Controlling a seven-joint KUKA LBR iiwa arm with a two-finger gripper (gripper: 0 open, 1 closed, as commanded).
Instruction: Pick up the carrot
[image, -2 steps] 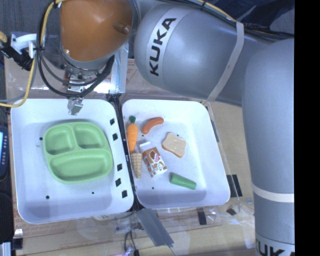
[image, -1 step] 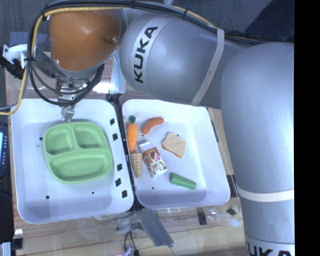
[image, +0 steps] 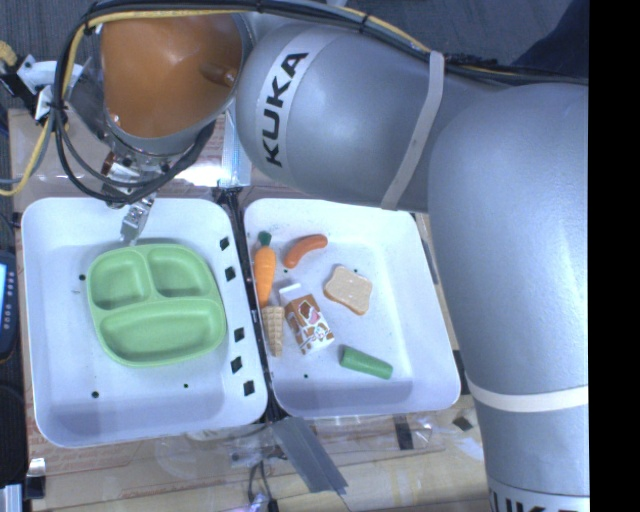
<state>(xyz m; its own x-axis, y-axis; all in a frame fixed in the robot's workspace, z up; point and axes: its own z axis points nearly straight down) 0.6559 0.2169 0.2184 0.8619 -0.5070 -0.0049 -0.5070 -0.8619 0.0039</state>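
Observation:
The carrot (image: 264, 271), orange with a green top, lies along the left wall of the right bin (image: 420, 300). My gripper (image: 134, 222) hangs over the far edge of the left bin (image: 60, 390), above the green plate's rim and well left of the carrot. Just its metal tip peeks out under the orange wrist band. Nothing is seen held.
A green divided plate (image: 156, 303) fills the middle of the left bin. Around the carrot lie a sausage (image: 305, 248), a toast slice (image: 348, 290), a small carton (image: 309, 322), a waffle cone (image: 274, 330) and a green piece (image: 365, 362). The big arm body covers the upper right.

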